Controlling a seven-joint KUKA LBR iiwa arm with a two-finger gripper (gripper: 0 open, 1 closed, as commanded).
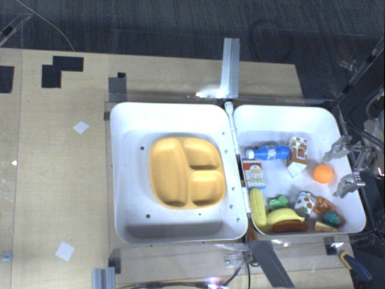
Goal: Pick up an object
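Progress: nothing lifted yet; the whole pick is left.
Gripper (348,167): at the right bin's (283,114) right edge, fingers spread apart, nothing between them.
Likely target: orange ball (323,173), just beside the fingers, near that edge.
Axis: round, so none.
Left bin (129,179): yellow tray (185,172).

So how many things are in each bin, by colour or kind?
Left bin:
yellow tray: 1
Right bin:
blue bottle: 1
orange ball: 1
corn: 1
banana: 1
other small items: about 6, too jumbled to count
Total: about 11
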